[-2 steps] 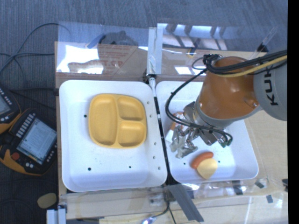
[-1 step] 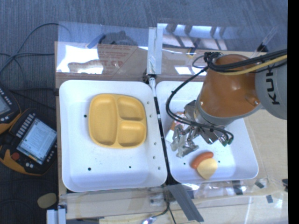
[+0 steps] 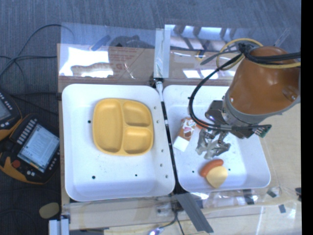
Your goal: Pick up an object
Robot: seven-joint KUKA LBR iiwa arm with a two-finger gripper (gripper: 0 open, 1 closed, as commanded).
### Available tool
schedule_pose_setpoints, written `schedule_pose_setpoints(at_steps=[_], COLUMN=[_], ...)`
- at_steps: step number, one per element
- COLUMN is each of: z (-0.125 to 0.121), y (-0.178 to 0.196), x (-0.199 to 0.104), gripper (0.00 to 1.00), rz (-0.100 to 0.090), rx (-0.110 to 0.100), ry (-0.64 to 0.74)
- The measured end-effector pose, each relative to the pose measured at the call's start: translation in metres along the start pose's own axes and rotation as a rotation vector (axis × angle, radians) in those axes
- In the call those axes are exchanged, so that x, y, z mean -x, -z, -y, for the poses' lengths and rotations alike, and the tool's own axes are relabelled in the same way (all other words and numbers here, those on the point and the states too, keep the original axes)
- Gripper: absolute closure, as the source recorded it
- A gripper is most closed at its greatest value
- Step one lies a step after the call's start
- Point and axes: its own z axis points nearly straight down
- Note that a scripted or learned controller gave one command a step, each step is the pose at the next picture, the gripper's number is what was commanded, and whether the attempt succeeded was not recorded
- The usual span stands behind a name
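In the right bin (image 3: 254,173) lie a red and yellow fruit-like piece (image 3: 215,172) near the front and a small brown and white packet (image 3: 185,132) toward the left wall. My gripper (image 3: 211,148) hangs under the orange wrist, low over the bin floor between the two. Its metal fingertips sit just above the fruit piece and to the right of the packet. Nothing shows between the fingers, which stand close together.
The left bin (image 3: 78,175) holds a yellow divided tray (image 3: 123,126). Clear plastic walls rise behind both bins. A teach pendant (image 3: 30,148) and cables lie on the floor at the left. Black and yellow cables loop off the arm at the upper right.
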Motion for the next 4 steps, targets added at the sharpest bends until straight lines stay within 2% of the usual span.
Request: schedule_pose_setpoints(at_steps=[1, 2, 3, 4], z=[-0.042, -0.076, -0.064, -0.085], y=[-0.054, -0.054, -0.010, -0.017], x=[0.039, 0.075, 0.060, 0.087], gripper=[1.00, 1.00, 1.00, 1.00], rz=[-0.001, 0.000, 0.002, 0.004], rx=[0.004, 0.004, 0.004, 0.007], ry=[0.475, 0.787, 0.952, 1.369])
